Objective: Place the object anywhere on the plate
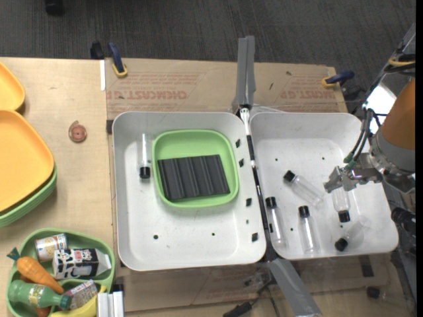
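A green square plate (195, 141) lies in the left bin (132, 236) with a dark grey ribbed slab (195, 177) on it. A clear vial with a black cap (143, 156) lies just left of the plate. Several more capped vials are scattered in the right bin (310, 134), among them one (299, 185) near its middle and one (344, 210) at its right. My gripper (338, 181) hangs low over the right side of the right bin, just above that right-hand vial. I see nothing clearly held in it.
A raised divider (246, 78) runs between the bins. Orange and green plates (23, 164) are stacked at the far left. A green bowl of toy food (56, 269) sits at the bottom left. Clamps (117, 63) hold the cardboard at the back.
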Robot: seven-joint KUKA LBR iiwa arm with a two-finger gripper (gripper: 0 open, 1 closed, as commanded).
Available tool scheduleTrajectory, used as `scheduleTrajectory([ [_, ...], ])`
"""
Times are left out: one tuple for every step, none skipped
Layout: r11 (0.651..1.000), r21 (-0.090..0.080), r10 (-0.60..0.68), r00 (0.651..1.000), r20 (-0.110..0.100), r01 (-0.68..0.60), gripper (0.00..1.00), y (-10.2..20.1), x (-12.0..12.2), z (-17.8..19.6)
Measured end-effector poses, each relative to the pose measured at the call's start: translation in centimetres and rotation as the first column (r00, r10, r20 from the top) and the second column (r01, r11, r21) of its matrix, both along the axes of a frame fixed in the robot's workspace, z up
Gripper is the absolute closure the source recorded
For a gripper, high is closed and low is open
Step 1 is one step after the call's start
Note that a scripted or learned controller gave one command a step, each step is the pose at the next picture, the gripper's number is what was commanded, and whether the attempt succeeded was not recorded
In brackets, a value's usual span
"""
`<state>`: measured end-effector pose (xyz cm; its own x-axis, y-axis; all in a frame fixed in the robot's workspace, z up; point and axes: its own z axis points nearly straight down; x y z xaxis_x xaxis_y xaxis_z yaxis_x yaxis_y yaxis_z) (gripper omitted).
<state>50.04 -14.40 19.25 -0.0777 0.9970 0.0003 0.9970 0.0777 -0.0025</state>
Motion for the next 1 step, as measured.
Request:
scheduleTrajectory([
  [0.981, 0.001, 0.193, 0.981, 0.000, -0.193, 1.00, 1.44, -2.29, -1.13],
])
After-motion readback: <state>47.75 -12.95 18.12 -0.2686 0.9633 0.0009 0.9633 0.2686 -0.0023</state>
